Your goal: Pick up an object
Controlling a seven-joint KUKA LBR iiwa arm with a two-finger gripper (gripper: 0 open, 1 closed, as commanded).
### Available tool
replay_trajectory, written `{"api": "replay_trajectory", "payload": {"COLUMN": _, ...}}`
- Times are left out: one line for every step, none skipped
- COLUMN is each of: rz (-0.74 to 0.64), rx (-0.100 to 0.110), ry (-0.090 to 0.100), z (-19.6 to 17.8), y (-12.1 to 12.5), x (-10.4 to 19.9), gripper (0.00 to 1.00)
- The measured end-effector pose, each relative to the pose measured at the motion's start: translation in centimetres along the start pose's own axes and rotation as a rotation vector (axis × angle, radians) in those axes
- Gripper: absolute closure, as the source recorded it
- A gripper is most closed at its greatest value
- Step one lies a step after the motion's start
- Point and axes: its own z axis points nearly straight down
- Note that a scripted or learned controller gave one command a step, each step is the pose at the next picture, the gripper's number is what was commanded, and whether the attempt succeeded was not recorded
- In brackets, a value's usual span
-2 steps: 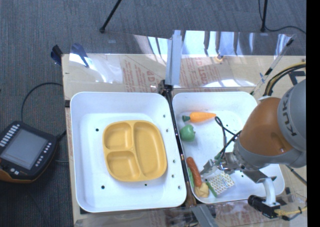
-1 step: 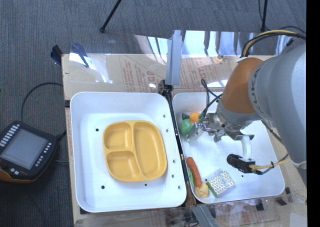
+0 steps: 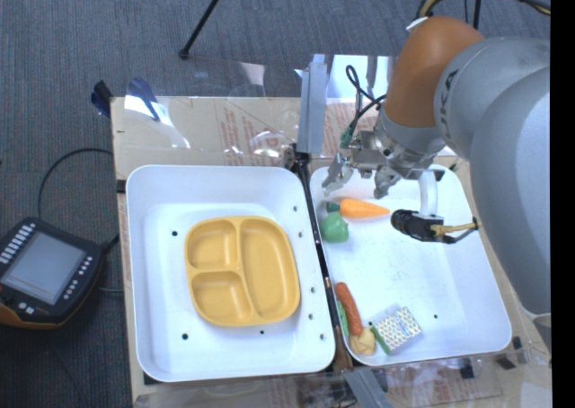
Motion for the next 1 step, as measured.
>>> {"api": "replay_trajectory", "payload": {"rz": -0.003, "rx": 0.011, "ry": -0.003, "z": 0.60, "y": 0.28, "x": -2.19, "gripper": 0.00}}
